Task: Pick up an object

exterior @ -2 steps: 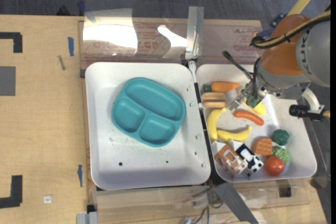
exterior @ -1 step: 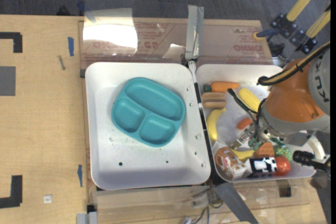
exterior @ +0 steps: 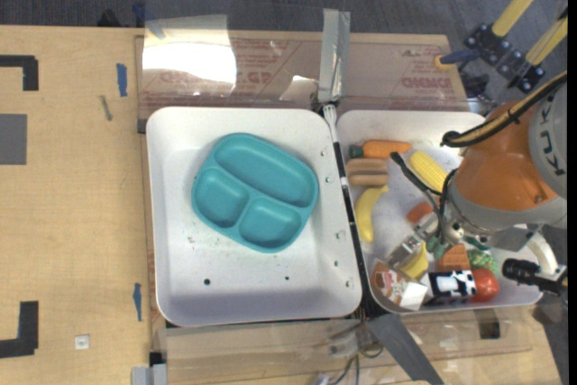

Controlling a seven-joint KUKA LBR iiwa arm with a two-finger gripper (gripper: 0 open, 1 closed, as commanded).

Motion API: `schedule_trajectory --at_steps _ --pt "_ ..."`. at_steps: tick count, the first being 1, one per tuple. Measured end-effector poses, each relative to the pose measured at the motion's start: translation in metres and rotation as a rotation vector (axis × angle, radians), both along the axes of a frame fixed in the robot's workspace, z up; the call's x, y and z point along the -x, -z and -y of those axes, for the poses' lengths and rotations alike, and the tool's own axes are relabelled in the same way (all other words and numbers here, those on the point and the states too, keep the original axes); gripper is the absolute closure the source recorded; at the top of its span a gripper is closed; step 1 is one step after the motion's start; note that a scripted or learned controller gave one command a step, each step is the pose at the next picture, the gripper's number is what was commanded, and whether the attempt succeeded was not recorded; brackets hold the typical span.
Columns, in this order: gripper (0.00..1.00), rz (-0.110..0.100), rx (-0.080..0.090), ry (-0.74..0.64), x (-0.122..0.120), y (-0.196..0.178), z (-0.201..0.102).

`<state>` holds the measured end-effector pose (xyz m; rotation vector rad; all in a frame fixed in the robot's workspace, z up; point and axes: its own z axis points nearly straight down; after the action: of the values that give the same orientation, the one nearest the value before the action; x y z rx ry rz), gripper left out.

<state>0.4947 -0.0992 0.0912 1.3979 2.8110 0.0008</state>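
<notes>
Clutter fills the right bin (exterior: 383, 126), and much of it is hard to read: the arm (exterior: 505, 180), grey with an orange band, hangs over that bin's right half and hides what lies beneath. The claw (exterior: 431, 239) is down among the toys near the bin's front edge; whether it is released or clenched on anything cannot be told. Around it lie smooth plastic toy foods: an orange carrot (exterior: 388, 149) at the back edge, a ridged yellow corn cob (exterior: 428, 169) beside it, a curved banana (exterior: 365, 214) along the left wall, a red tomato (exterior: 485, 285) at the front right, partly covered. A black-and-white piece (exterior: 453, 283) is too small to name. The left bin (exterior: 171, 284) carries a teal three-compartment plate (exterior: 255, 191), rounded and matte, at its centre.
</notes>
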Motion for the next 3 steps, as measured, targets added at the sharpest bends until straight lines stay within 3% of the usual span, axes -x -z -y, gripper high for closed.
schedule_trajectory --at_steps 1,2,3 --pt "1.0 0.009 0.002 -0.002 -0.003 -0.012 0.0" --pt "1.0 0.015 0.001 -0.133 0.009 0.0 0.004" --pt "1.0 0.012 0.007 -0.2 -0.054 -0.116 0.094"
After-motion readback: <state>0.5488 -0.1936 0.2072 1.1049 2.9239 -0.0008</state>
